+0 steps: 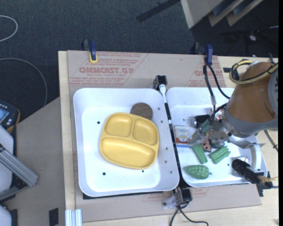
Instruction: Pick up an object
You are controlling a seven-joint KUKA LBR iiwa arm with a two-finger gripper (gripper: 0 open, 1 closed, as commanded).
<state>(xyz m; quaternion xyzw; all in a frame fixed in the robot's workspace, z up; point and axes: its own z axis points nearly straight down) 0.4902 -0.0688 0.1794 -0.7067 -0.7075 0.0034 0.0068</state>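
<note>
The gripper (204,137) is hovering low in the right bin (185,99) over the green pieces (200,154), jaw state hard to tell, so it probably needs centring on one piece before closing.

Dark carpet floor (66,26), white cable (31,66) looping, pale furniture (221,11) top right

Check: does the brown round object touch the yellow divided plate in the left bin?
Cannot tell. In the camera view the brown round object meets the yellow plate's far rim with no visible gap; overlap may be perspective.

divided plate (129,141) in left bin (84,132), cookie (141,110) behind it
</note>
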